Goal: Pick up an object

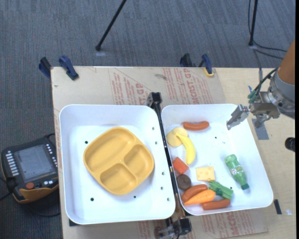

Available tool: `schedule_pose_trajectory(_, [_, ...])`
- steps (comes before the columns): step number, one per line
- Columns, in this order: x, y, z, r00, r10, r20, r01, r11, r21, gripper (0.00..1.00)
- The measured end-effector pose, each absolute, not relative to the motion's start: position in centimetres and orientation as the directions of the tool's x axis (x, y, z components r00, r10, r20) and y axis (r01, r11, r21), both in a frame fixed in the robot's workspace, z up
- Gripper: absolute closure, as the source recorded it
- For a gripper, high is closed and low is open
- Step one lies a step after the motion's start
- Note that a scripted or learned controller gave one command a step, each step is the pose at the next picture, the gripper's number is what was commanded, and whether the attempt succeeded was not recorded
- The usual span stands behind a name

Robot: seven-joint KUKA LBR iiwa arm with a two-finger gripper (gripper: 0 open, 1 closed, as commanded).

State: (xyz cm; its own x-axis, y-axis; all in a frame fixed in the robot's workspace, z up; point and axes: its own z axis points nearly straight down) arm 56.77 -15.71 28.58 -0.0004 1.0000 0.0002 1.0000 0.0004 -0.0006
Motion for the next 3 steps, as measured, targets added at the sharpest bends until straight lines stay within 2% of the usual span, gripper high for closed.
schedule_pose_trajectory(1, [52.2, -17.3, 14.0, 0.002, 1.000, 0.003, 1.000, -0.002, -0.005, 0.00])
schedule_pose_trajectory(2, [52.4, -21.0, 8.6, -0.002, 1.000, 0.009, 1.000, 0.002, -0.006, 0.00])
schedule_pose_trajectory(3, [52.4, -21.2, 9.7, 0.004, 1.000, 0.006, 1.000, -0.004, -0.006, 1.00])
